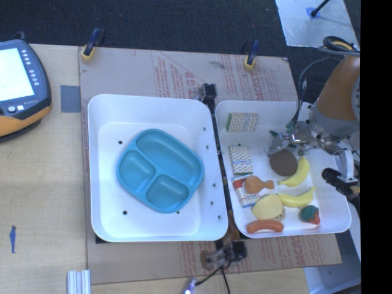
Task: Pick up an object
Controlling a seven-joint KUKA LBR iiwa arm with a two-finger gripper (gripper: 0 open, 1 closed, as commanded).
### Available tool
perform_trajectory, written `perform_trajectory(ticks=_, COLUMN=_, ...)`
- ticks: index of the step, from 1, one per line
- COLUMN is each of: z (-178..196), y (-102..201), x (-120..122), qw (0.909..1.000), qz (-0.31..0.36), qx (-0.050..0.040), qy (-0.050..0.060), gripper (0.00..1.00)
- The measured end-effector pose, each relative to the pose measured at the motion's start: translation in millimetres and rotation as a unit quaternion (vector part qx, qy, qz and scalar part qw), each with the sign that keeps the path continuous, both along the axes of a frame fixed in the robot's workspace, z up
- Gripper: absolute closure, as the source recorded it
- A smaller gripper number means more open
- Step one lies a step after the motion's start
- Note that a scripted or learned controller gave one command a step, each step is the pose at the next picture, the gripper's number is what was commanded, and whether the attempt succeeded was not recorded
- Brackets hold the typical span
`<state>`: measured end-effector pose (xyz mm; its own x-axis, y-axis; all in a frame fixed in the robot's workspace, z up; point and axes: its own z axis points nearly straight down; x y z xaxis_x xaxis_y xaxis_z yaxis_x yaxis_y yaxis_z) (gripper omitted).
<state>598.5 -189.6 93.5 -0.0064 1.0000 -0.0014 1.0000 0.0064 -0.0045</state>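
The right bin (228, 141) holds several toy foods. Among them are a brown round patty (283, 163), two bananas (299, 174) (296, 197), a drumstick (258, 184), a yellow lump (268, 207), a hot dog (264, 226) and a strawberry (310, 214). Two small printed boxes (242, 122) (241, 160) lie toward the bin's left side. My gripper (289, 141) hangs low over the bin's right half, just behind the patty, on the grey arm with its orange band (338, 97). Nothing visibly sits in the gripper.
The left bin (98, 164) carries a blue divided plate (160, 170). A small red and white packet (241, 193) lies beside the drumstick. Clamps (208, 92) (223, 251) sit between the bins, and a tablet-like pendant (18, 84) rests at the far left.
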Motion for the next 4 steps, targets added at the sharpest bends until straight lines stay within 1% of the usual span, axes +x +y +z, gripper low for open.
perform_trajectory(ticks=1, z=-1.8, y=31.0, x=22.9, qw=1.0, qz=0.0, qx=-0.0002, qy=-0.001, gripper=0.0)
perform_trajectory(ticks=2, z=-2.0, y=21.4, x=-27.1, qw=1.0, qz=0.0, qx=0.0001, qy=0.0, gripper=0.0)
perform_trajectory(ticks=3, z=8.3, y=20.5, x=-27.1, qw=1.0, qz=0.002, qx=-0.0003, qy=0.001, gripper=1.0)
perform_trajectory(ticks=4, z=8.2, y=20.5, x=-27.1, qw=1.0, qz=0.002, qx=-0.0006, qy=0.001, gripper=0.0)
